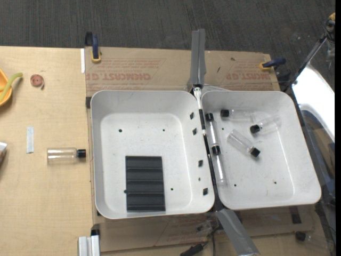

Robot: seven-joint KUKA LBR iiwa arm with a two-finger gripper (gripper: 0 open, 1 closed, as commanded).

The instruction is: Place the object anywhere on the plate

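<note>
Hand: I cannot tell whether it is apart, together or clamped on anything; no vial can be said to be held.
Task's thing: the likely candidates are the clear vials (242,143) with black caps, all lying on their sides in the right bin (298,191).
Vials in the right bin: five, as far as I can count. Three lie loose in the upper middle, and two lie end to end along the bin's left wall (glass on white is hard to read, so the count is a judgement).
Plate: one dark ribbed plate (144,183), flat in the lower middle of the left bin (106,111), with nothing on it; the placing is not yet done.
Bins: two, side by side, touching along a centre seam.
Outside the bins: one more capped vial (64,154) on the surface (48,196), left of the left bin and well apart from the plate.
Risk, grasp: a round, smooth vial may roll or squirt out as the hand closes. The two against the wall leave little room on the wall side.
Risk, carry: a weak pinch could drop the vial while crossing the seam.
Risk, placing: a vial set across the ribs could roll off the plate; laid along a groove, it should settle.
</note>
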